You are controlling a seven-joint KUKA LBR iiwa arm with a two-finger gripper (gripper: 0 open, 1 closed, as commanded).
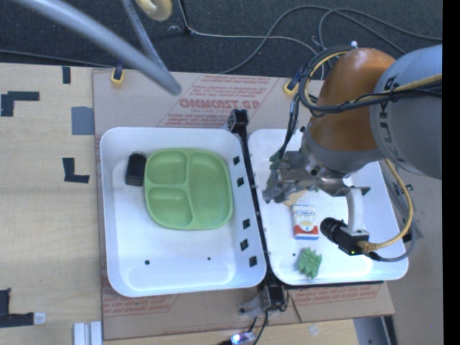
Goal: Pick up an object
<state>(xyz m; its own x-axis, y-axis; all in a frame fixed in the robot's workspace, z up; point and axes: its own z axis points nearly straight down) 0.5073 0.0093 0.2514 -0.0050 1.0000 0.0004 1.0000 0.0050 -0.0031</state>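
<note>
Step in hand: approach, nothing visibly grasped. Pincer low in right bin; opening: cannot tell, wrist hides it. Carton just below-right; green toy farther. Next: centre over carton, descend.

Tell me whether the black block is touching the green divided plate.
Touching. The camera view shows the black block resting against the left rim of the green divided plate in the left bin, with no white gap between them.

A wooden bench bears cardboard sheeting under two white bins.
</note>
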